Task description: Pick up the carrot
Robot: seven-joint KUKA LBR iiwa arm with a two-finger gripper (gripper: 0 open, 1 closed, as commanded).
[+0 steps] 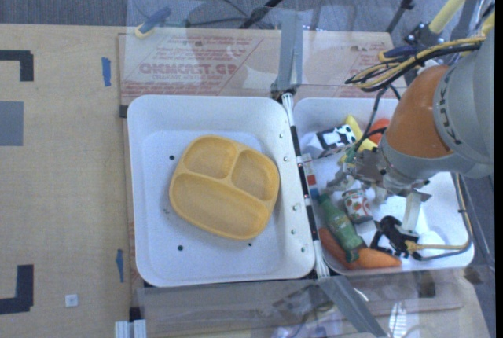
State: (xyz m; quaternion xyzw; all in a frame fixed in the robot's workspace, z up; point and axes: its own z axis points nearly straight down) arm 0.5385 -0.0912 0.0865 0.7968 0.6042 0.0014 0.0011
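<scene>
The carrot (379, 256) is orange and tapered. It lies flat along the front wall of the right bin (464, 238), its tip pointing right. My gripper (355, 179) hangs over the middle of that bin, behind and a little left of the carrot and well apart from it. Just under the gripper stands a small can-like item (357, 206). The grey and orange arm covers the bin's right and back parts.
A green oblong item (339, 223) and a reddish piece (330, 244) lie left of the carrot. Black-and-white (341, 136), yellow (354, 126) and orange (378, 128) items crowd the back. The left bin (149, 195) holds a yellow divided plate (224, 187).
</scene>
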